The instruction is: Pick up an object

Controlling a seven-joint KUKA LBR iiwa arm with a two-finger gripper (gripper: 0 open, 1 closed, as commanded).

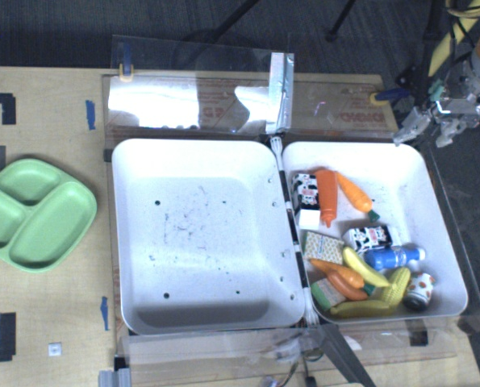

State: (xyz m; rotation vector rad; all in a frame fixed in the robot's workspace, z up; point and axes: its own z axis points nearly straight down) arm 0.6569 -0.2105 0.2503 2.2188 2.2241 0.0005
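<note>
My gripper [440, 126] hangs above the right bin's [409, 168] far right corner, fingers spread, holding nothing. Candidate: orange bottle [327, 197], lying lengthwise near the bin's left wall, beside the carrot [356, 193]. Judged light, rigid, smooth plastic, likely slippery. Best grasped across its mid-body, away from the tapering cap.

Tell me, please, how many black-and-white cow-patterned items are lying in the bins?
2. One cow-patterned item lies at the right bin's left edge beside the orange bottle; the other sits mid-bin above the blue bottle. The pile may hide more.
</note>
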